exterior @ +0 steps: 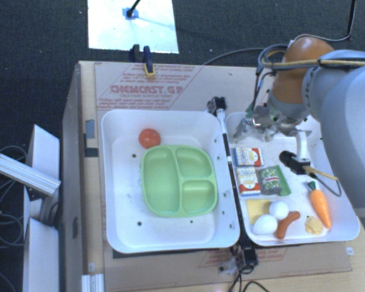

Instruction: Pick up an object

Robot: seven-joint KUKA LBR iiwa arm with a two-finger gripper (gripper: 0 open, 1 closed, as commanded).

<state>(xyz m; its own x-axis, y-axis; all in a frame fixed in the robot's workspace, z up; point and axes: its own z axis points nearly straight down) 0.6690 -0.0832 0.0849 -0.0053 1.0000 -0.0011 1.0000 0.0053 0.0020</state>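
Loose objects for picking lie in the right bin (351, 227). The gripper (256, 128) hangs over that bin's far left corner, above bare floor. Cannot tell whether it is open or shut; the wrist blocks the view. The grey arm (347, 96) with its orange band (299, 66) comes in across the bin's far right corner.

Closest object: upper carton (248, 156), red and white, flat against the left wall, just nearside of the gripper and apart from it. Lower carton (248, 180) sits right behind it toward the near edge, also along the left wall. Green packet (273, 180) lies just beside the lower carton, toward the bin's middle.

Near edge of the right bin, left to right:
- yellow slice (255, 209), flat, just nearside of the lower carton
- small egg (279, 210), white, at the slice's right edge
- large egg (265, 224), white, on the slice's near end
- sausage (287, 224), reddish brown, tilted, just beside both eggs
- pale yellow lump (314, 225), near the near right corner
- carrot (320, 207), orange, along the right wall, green stub pointing to the far edge

Left bin (109, 181): green divided plate (179, 180), three compartments, lying toward the middle and right wall. Red ball (149, 138) on the bin floor just beyond the plate's far left corner.

Both bins sit on a tan bench (146, 90) with red lettering near its far edge. A blue and yellow clamp (147, 58) grips that far edge.
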